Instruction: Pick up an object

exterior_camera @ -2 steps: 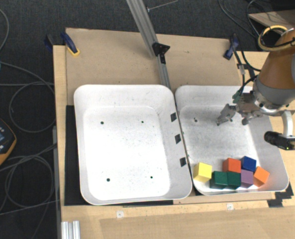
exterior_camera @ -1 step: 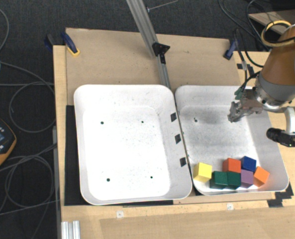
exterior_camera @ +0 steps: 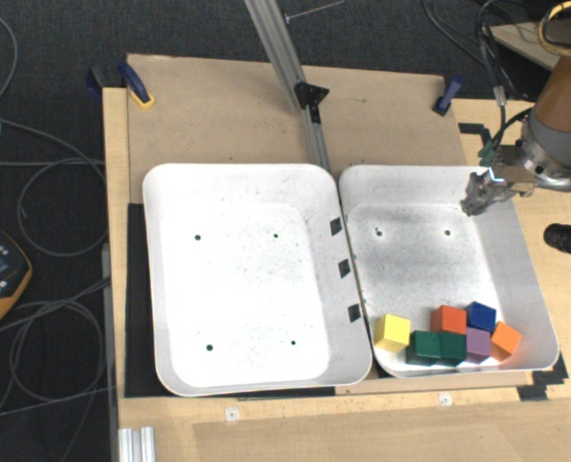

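Several small cubes cluster at the near edge of the right bin [exterior_camera: 516,258]: a yellow cube [exterior_camera: 393,331], a green block [exterior_camera: 435,347], a red-orange cube [exterior_camera: 449,319], a blue cube [exterior_camera: 481,315], a purple cube [exterior_camera: 479,342] and an orange cube [exterior_camera: 506,338]. My gripper [exterior_camera: 477,198] hangs over the far right corner of that bin, well away from the cubes. Nothing shows between its fingers.
The left bin [exterior_camera: 169,258] lies beside the right one, with black clips [exterior_camera: 344,268] along the seam between them. A slanted metal pole [exterior_camera: 280,41] rises from behind the bins. Blue clamps [exterior_camera: 136,83] hold the board's far corners. Cables lie on the floor at left.
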Tool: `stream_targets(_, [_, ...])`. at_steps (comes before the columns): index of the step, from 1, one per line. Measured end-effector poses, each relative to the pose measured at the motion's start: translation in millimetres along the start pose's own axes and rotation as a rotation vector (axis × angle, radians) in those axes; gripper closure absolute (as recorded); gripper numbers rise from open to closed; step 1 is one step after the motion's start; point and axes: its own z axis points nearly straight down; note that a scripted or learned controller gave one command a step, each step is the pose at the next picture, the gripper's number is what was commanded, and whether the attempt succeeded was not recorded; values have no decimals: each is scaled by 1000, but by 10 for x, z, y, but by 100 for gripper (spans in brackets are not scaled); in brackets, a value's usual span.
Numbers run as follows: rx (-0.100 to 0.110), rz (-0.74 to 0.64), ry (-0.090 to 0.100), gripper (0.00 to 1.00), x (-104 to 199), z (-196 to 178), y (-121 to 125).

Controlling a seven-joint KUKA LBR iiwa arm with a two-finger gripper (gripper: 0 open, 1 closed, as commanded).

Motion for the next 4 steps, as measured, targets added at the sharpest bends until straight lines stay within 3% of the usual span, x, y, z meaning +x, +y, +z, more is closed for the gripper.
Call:
stream_targets(1, [4,0,1,100,1,-144,11])
stream_targets(4, [11,-5,5,100,1561,-96,-27])
